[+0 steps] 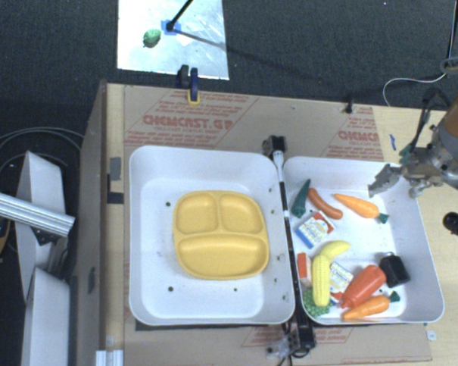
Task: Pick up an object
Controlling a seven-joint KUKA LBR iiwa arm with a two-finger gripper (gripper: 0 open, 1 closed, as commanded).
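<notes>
So the table (239, 114) was covered with a brown printed sheet and carried two shallow white bins side by side, with dark carpet-looking floor behind it. The left bin (148, 213) held just a yellow divided plate (220, 235). The right bin (423, 248) had all the toy food: a carrot (358, 205) up top, a sausage (323, 203) next to it, a small blue and white box (313, 230), a banana (332, 250), a corn cob (321, 279), a red-orange pepper thing (363, 284) and a black block (393, 269) near the lower right.

The tool (402, 178) hung over the upper right corner of the right bin, coming in from the right. Its two fingers looked spread apart with nothing between them.

The bit that matters: the nearest grab was the carrot, lying just below and to the left of the tool. Its long axis ran roughly left to right across the bin, tilted a little downward toward the green end on the right. My guess is the tool would have needed to shift left and drop, with the fingers closing across the carrot's narrow width and not along its length.
</notes>
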